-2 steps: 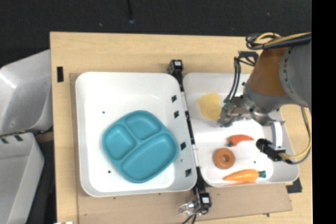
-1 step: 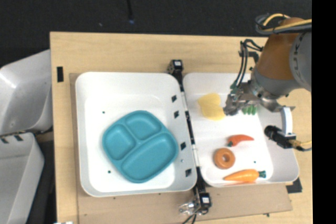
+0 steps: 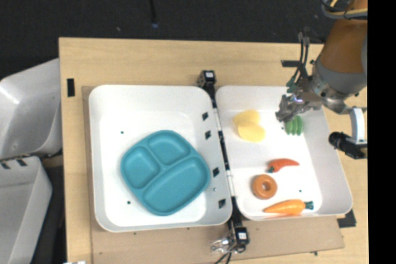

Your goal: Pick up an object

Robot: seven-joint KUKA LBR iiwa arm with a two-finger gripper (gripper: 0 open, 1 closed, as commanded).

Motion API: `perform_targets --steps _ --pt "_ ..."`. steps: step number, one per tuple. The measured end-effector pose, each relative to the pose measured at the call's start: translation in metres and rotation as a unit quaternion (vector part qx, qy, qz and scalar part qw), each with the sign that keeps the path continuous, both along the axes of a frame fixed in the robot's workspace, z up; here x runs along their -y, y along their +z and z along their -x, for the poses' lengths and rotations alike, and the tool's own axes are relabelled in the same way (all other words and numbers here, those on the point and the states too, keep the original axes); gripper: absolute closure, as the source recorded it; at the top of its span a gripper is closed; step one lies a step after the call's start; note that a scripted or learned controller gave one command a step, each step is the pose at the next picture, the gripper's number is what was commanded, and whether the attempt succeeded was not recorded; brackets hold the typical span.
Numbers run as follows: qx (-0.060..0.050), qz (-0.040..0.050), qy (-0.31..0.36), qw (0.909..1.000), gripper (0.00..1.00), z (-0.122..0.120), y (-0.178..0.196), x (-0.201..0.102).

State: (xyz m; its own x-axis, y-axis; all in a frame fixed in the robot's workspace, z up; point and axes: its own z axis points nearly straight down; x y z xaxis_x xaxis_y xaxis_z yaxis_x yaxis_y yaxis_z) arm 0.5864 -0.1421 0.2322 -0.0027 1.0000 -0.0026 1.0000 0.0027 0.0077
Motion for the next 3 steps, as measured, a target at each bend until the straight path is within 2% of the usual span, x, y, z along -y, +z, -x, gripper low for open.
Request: perform_targets --steps 1,3 --pt "-0.004 -0.0005 -0.001 1.0000 1.00 0.000 -0.019 0.001" --pt "-0.005 -0.0025 0.003 1.0000 1.00 0.004 -0.006 -0.123"
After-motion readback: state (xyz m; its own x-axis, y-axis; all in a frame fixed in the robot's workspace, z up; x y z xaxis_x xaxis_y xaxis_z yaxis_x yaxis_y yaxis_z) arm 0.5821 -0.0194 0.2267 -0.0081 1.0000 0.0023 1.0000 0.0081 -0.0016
